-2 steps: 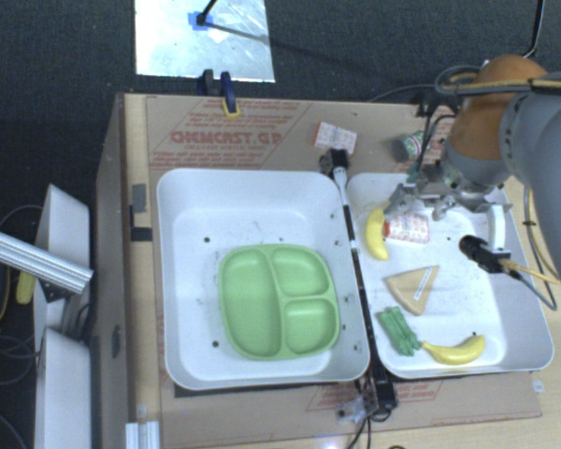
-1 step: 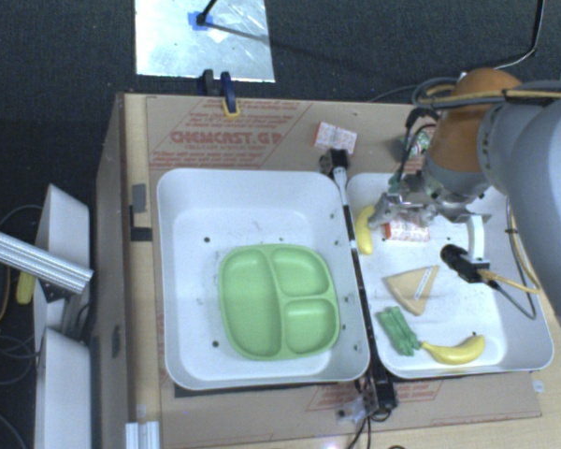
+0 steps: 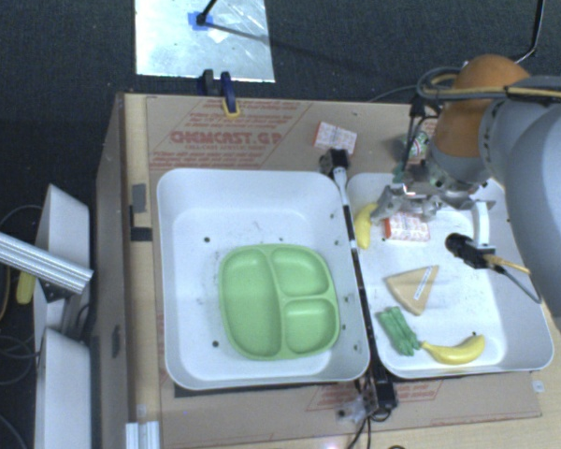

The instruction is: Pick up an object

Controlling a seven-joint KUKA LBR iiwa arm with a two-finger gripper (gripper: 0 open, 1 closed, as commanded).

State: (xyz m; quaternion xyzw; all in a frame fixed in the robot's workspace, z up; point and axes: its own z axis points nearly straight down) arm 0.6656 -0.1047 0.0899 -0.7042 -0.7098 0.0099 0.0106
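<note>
the metal claw (image 3: pixel 407 202) hangs over a flat red-and-white packet (image 3: pixel 411 231), its opening impossible to tell.

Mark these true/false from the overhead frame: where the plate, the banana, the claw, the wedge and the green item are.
1. The green divided plate lies in the left bin. True.
2. A banana lies on the plate. False: the banana lies in the right bin, near its front edge.
3. The claw is over the back part of the right bin, by a red-and-white packet. True.
4. The tan wedge lies in the left bin. False: it lies in the right bin, between the packet and the banana.
5. A green item lies just left of the banana. True.
</note>
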